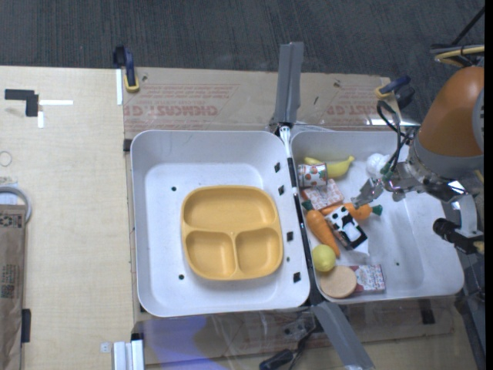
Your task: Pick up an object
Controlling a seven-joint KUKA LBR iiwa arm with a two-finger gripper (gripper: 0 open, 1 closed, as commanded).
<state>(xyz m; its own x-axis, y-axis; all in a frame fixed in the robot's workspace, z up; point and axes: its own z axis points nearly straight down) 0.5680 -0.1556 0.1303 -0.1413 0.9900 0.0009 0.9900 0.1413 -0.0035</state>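
Observation:
The right bin (416,272) holds a pile of small items along its left side. Among them are a yellow banana (333,166), a small printed can (312,176), an orange carrot (321,230), a second orange piece with a green end (348,209), a black and white toy (348,228), a yellow lemon (324,259), a tan round disc (337,282) and a small pink box (371,277). My gripper (371,191) hangs low over the bin, just right of the pile and above the green-ended orange piece. I see nothing clearly held in it.
The left bin (154,230) holds a yellow three-compartment plate (231,232). A grey divider post (288,83) rises between the bins at the back. The arm's orange band (456,114) and cables sit at the right bin's right edge.

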